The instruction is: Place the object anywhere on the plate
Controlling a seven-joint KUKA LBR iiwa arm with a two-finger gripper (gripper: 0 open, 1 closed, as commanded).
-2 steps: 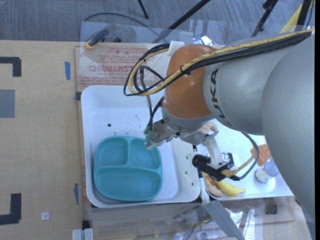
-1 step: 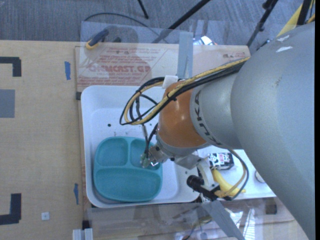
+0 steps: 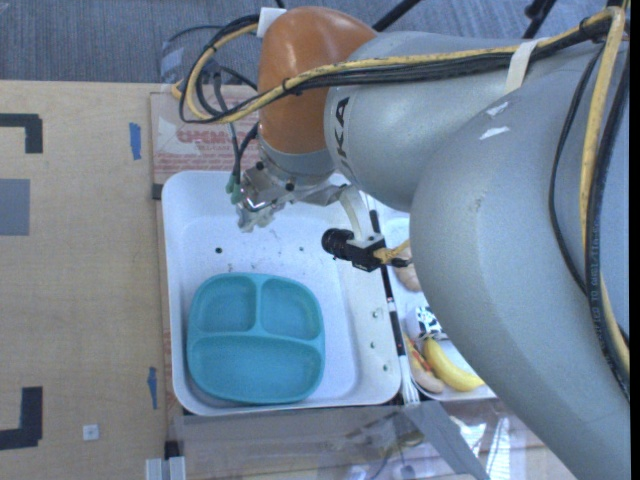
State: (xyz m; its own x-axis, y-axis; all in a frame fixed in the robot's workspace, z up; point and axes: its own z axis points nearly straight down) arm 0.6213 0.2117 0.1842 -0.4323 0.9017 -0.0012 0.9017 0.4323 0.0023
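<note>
Partial black "KA" lettering on the grey arm housing (image 3: 345,133). Red print on the cardboard sheet (image 3: 195,138) behind the left bin: illegible.

The bench carries two white bins: the left bin (image 3: 200,208) at about nine o'clock and the right bin (image 3: 470,393), largely hidden by the arm, at about four o'clock. One teal plate (image 3: 257,338) with three compartments lies at seven o'clock. One yellow banana (image 3: 452,366) sits at five o'clock, one pinkish item (image 3: 425,376) touching it. One arm (image 3: 480,168) reaches in from three o'clock.
</note>
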